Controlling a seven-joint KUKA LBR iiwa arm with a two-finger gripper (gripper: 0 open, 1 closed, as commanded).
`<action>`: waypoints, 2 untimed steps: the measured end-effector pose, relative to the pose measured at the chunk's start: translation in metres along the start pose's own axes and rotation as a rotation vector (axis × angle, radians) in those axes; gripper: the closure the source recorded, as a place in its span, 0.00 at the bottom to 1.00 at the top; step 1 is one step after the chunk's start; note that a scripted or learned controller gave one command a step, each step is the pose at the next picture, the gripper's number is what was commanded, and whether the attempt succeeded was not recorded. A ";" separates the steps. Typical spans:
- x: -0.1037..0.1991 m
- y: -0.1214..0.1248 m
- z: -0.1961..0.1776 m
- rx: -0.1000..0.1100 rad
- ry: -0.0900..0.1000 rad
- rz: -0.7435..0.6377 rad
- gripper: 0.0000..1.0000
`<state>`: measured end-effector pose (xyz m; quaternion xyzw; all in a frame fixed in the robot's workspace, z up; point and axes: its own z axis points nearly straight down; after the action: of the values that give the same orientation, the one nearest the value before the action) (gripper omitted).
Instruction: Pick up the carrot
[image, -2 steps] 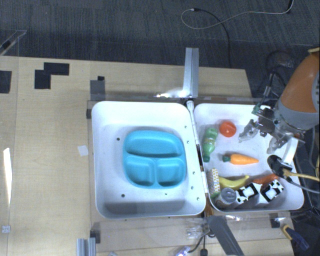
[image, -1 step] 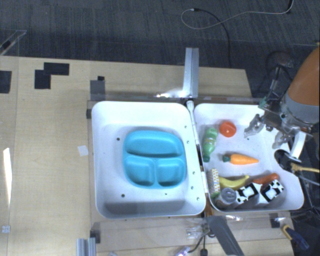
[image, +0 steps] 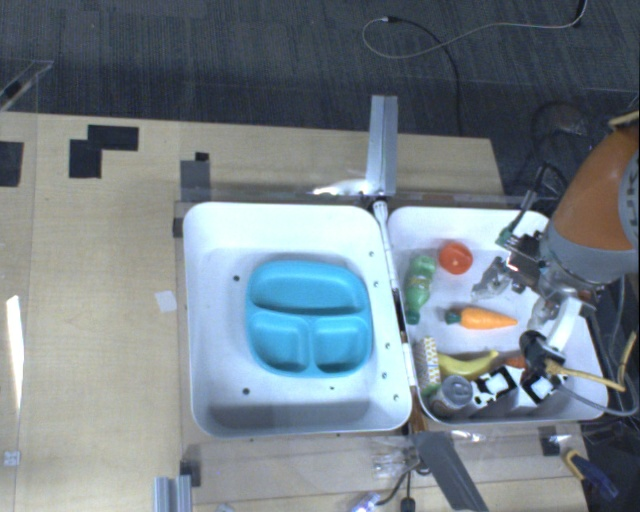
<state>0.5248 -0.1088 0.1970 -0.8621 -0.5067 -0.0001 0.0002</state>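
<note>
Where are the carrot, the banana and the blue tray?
carrot (image: 484, 320), camera view, middle of its orange body.
banana (image: 468, 362), camera view, middle of its yellow curve.
blue tray (image: 305, 288), camera view, floor of its long upper compartment.

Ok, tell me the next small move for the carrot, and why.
Probably shift the tool a little toward the bench's front edge and left, until it is over the carrot, then lower it. The carrot lies flat in the right bin, apart from the tomato and the banana, and the tool sits just behind it, nearer the tomato's side.
</note>
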 end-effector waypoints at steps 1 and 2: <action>0.027 0.003 0.027 0.002 0.000 -0.003 0.00; -0.023 0.028 0.009 0.000 -0.001 0.334 0.00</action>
<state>0.5384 -0.1425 0.1882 -0.9344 -0.3561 0.0005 0.0000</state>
